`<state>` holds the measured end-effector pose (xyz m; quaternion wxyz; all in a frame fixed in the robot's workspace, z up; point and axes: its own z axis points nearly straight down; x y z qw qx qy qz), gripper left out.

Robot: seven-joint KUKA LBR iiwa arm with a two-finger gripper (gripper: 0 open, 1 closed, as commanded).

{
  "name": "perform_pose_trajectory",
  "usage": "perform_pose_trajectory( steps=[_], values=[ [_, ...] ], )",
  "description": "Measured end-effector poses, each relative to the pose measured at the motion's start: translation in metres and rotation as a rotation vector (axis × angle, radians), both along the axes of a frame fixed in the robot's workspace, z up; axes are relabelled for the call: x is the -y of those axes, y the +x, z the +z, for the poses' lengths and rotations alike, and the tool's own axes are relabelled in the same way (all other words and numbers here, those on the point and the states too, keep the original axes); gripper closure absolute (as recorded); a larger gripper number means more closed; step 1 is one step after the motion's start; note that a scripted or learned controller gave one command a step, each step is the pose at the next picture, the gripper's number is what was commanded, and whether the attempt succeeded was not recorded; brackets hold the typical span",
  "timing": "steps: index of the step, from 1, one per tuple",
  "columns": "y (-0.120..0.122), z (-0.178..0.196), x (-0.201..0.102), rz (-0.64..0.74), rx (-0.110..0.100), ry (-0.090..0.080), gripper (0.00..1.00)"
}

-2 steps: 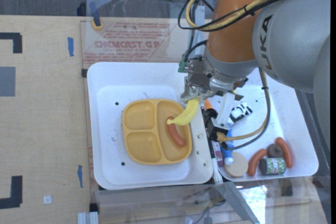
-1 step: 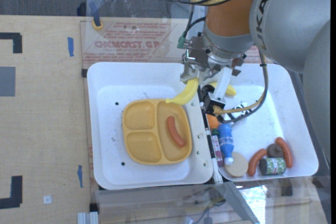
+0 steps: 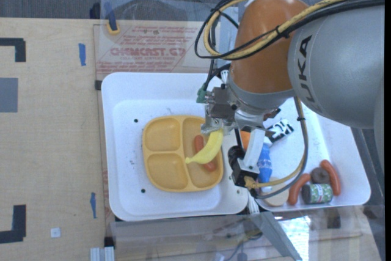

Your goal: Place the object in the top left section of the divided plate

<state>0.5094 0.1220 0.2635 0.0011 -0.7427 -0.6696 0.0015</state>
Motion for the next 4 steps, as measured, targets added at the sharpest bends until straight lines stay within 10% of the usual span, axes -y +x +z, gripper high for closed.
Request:
perform_pose_trajectory(
  steps=[2,3,4],
  values=[
    [0.094,-0.013,0.041,-0.007,0.004,0.0,1.0],
    [0.053,-0.05,-0.007,-0.175,-0.001,0.0,1.0],
    [0.043,-0.007,0.013,-0.166,0.003,-0.001,1.0]
  ],
)
